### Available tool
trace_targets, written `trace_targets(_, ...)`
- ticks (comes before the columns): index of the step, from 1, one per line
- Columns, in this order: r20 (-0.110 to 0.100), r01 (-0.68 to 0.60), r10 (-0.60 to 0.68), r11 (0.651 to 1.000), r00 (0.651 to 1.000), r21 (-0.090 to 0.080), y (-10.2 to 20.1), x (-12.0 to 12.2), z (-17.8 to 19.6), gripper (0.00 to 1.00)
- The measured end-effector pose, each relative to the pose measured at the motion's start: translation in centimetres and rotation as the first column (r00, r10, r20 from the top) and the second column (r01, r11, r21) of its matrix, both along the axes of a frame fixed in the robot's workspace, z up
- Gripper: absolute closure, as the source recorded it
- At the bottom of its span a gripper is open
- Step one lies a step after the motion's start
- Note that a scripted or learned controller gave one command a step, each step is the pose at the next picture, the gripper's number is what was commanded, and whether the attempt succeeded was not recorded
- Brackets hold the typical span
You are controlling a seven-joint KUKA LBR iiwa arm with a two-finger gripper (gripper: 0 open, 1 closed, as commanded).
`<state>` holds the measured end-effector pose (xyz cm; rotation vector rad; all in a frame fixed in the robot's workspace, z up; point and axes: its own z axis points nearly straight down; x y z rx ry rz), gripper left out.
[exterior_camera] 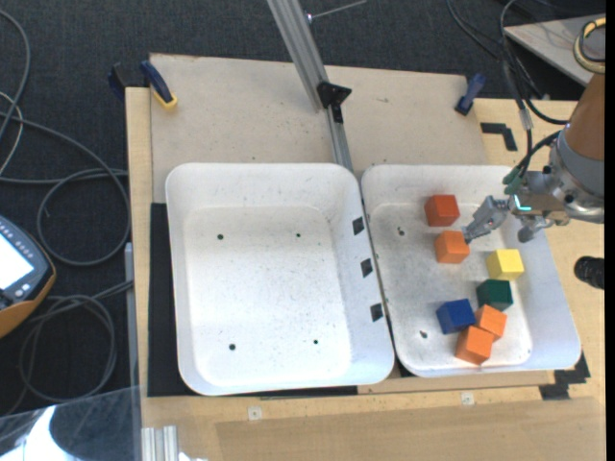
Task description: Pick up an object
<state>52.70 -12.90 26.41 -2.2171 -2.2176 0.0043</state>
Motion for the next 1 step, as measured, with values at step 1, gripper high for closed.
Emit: trace_targets(1, 0.006, 0.0, 0.0, 1.0, 1.0, -0.001, -0.01, 0.09, 0.24, 0.0)
